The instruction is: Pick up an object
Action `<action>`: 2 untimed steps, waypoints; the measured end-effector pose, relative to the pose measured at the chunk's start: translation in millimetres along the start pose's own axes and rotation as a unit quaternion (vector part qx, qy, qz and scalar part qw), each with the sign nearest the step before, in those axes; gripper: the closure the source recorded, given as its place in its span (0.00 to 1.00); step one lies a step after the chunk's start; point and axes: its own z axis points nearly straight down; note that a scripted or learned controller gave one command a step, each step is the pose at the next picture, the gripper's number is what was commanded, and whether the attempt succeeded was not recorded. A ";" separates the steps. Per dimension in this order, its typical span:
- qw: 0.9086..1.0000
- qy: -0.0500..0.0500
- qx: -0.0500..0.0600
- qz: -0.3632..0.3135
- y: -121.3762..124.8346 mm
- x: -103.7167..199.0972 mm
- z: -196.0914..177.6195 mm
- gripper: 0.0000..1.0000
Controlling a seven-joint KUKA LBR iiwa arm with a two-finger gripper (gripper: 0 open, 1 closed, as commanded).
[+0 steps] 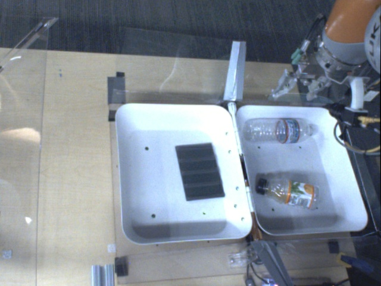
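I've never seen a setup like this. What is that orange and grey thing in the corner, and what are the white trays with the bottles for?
You are looking down at a slant from one fixed camera above a wooden bench. The orange and grey machine at the upper right is a robot arm, and the metal tool at its end is for grasping. It hangs above the back edge of the right shallow white bin, holding nothing that I can see. That bin contains a clear plastic water bottle with a blue label and, nearer the front, a bottle with a black cap and orange label, both lying on their sides. The left shallow white bin holds a flat black ribbed rectangular pad. The arm's job is to pick one object up.
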 end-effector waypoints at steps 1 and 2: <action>1.000 0.000 -0.006 0.011 -14.9 -7.3 124.2 0.00; 0.997 0.000 0.000 -0.078 -30.0 -1.0 122.3 0.00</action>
